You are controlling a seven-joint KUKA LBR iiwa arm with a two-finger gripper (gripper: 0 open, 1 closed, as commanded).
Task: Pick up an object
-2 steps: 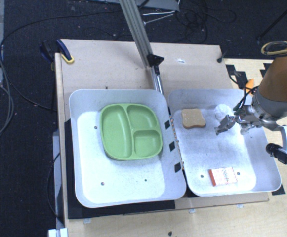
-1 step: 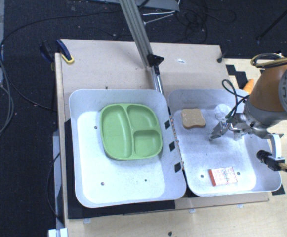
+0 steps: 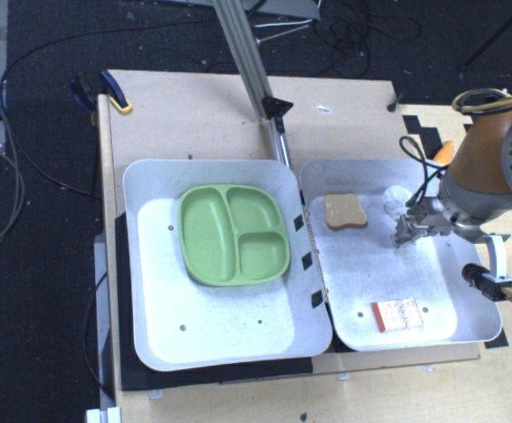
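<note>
The gripper (image 3: 405, 232) was low in the right bin (image 3: 361, 324), its finger state impossible to tell, beside a pale object (image 3: 395, 201), with the toast piece (image 3: 345, 211) near (a grasp apparently pending); next, close and lift.

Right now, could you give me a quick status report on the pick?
Gripper low in right bin, near a pale object. Toast slice and red packet untouched. Green tray in left bin.
</note>
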